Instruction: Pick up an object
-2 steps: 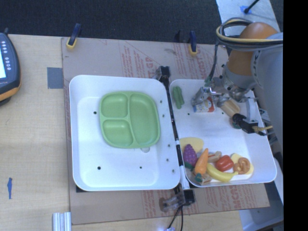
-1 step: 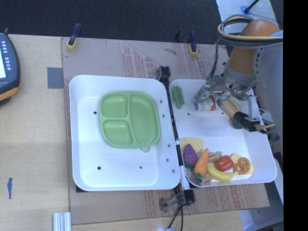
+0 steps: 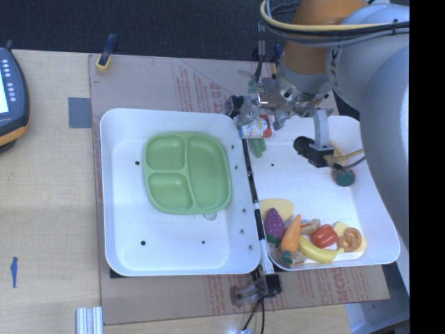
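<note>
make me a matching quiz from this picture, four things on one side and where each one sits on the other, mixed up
Things:
1. green divided plate
2. carrot
3. banana
4. yellow clip

Places:
A. near front edge of the right bin, below a red piece
B. on the brown board, beyond the left bin's far left corner
C. in the left bin, toward its far side
D. in the right bin's front left part, beside the purple grapes

Pairs: 1-C, 2-D, 3-A, 4-B
</note>
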Controlling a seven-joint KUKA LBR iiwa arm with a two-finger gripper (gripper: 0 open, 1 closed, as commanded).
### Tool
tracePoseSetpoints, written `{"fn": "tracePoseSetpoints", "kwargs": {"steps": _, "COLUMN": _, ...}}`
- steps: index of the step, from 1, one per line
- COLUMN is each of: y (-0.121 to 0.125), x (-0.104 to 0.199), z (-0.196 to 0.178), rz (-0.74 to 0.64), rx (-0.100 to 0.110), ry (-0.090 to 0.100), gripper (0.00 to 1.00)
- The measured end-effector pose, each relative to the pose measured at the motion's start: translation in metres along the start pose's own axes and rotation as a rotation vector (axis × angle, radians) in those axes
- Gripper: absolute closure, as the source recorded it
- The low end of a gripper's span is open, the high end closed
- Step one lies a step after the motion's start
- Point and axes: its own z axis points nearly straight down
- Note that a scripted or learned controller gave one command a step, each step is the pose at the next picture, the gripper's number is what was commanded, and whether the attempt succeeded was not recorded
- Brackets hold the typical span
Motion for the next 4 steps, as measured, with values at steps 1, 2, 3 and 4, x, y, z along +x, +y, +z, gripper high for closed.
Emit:
{"fn": "tracePoseSetpoints", "kwargs": {"steps": 1, "y": -0.051, "x": 0.062, "z": -0.037, "rz": 0.008, "rx": 0.013, "ry": -0.004, "gripper": 1.0}}
{"fn": "tracePoseSetpoints", "kwargs": {"steps": 2, "y": -0.062, "x": 0.089, "z": -0.035, "rz": 0.008, "rx": 0.015, "ry": -0.005, "gripper": 1.0}}
{"fn": "tracePoseSetpoints", "kwargs": {"steps": 3, "y": -0.073, "x": 0.09, "z": -0.015, "rz": 0.013, "rx": 0.015, "ry": -0.007, "gripper": 1.0}}
{"fn": "tracePoseSetpoints", "kwargs": {"steps": 4, "y": -0.072, "x": 0.09, "z": -0.016, "rz": 0.013, "rx": 0.012, "ry": -0.007, "gripper": 0.0}}
